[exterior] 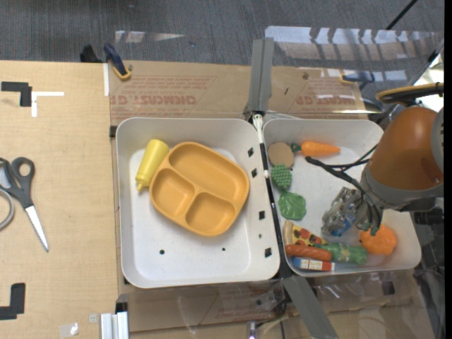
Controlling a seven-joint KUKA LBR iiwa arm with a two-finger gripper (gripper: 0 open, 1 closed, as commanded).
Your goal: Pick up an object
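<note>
My gripper (344,216) hangs low in the right bin (321,134), below the orange wrist band, pointing down at the bin floor near the front right. Its fingers are lost against the metal of the hand. Just right of it lies an orange fruit (381,240). In front of it sit a green toy (346,253), a red and white piece (311,263) and a pizza-like toy (305,237). A carrot (319,148) lies at the back of the bin, with a brown round piece (280,154) and two green leafy toys (291,205) along the left wall.
The left bin (141,260) holds an orange divided tray (200,187) and a yellow bottle-shaped toy (150,162). Scissors (25,196) lie on the wooden bench to the far left. Black cables run from the arm across the right bin.
</note>
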